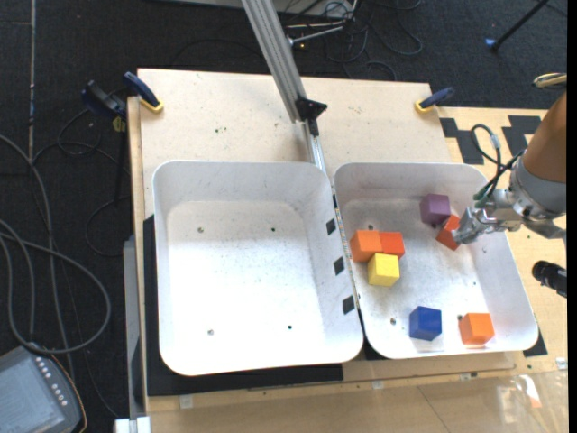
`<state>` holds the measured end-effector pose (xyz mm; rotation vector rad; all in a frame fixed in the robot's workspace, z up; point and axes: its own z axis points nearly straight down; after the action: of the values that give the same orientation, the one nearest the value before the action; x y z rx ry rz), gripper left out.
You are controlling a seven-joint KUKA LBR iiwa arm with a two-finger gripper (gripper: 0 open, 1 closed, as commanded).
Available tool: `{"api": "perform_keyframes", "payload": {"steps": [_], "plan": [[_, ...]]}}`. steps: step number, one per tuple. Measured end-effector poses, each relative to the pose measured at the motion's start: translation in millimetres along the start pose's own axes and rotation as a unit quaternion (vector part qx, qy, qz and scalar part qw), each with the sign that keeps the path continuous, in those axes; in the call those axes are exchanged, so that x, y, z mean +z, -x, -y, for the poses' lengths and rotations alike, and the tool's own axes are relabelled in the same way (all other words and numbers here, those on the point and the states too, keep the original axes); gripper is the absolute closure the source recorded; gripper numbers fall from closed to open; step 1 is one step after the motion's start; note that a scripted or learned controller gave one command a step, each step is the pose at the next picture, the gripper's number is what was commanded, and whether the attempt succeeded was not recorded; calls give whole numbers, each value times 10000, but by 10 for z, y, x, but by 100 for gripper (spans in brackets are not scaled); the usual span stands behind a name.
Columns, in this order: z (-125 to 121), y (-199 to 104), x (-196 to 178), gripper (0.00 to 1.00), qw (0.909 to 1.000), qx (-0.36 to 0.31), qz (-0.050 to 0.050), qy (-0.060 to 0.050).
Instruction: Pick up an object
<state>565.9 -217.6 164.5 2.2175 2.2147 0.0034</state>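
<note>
Several small blocks lie in the right bin [505,269]. A red block [447,233] sits tilted near the bin's right side, just below a purple block [435,207]. My gripper [469,227] reaches in from the right and is right against the red block's right side; whether it grips the block is unclear. Near the bin's left wall lie two orange blocks [365,244] [392,243] side by side, with a yellow block [384,269] touching them from below. A blue block [425,323] and another orange block [476,328] rest near the front edge.
The left bin [180,242] stands beside the right one, and their walls meet in the middle. A slanted metal bar [275,43] rises from the back of the bench. Clamps [144,93] [435,99] hold the board's far corners.
</note>
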Motion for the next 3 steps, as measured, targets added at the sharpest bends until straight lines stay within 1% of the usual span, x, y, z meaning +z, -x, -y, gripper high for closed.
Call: {"api": "perform_keyframes", "payload": {"steps": [1, 2, 3], "plan": [[-53, -76, -476, 100, 10000, -22, -4, 0], [-71, -72, -897, 100, 10000, -21, -3, -2], [-36, -641, -845, 100, 10000, -46, -28, -35]]}}
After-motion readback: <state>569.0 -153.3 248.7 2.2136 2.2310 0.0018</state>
